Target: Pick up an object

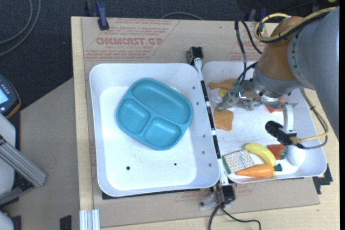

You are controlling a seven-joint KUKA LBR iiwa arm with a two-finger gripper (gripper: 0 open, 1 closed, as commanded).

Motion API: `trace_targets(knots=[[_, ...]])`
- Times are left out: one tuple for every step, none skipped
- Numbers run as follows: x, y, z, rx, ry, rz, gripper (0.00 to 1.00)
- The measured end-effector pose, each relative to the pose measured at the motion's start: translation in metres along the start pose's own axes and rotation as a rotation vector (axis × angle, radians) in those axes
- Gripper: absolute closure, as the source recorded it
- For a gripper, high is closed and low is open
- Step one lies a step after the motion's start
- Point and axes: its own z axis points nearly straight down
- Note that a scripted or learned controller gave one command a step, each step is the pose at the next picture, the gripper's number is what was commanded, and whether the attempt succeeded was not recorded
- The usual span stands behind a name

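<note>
Camera view, glossy blue plate [154, 112] (three compartments), curved banana [260, 152]

red print "CHEMCAST GP", brown board [135, 35] behind bins

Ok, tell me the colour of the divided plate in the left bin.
Light blue: the divided plate, clearest in the camera view.

Tabletop [135, 40]: tan board, red printed lettering along far side | left shallow white plastic bin [102, 132] and right shallow white plastic bin [307, 167] sit directly on it, side by side, touching | blue clamp [101, 13] at far-left edge
</note>
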Motion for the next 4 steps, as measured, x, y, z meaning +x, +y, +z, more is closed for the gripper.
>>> trace_targets(knots=[[-0.008,0.048,0.001,0.0,0.0,0.0,0.0],[-0.005,0.066,0.002,0.02,0.0,-0.001,0.0],[-0.004,0.068,0.003,0.029,-0.002,0.001,0.0],[-0.006,0.066,-0.005,0.041,-0.004,0.003,1.0]])
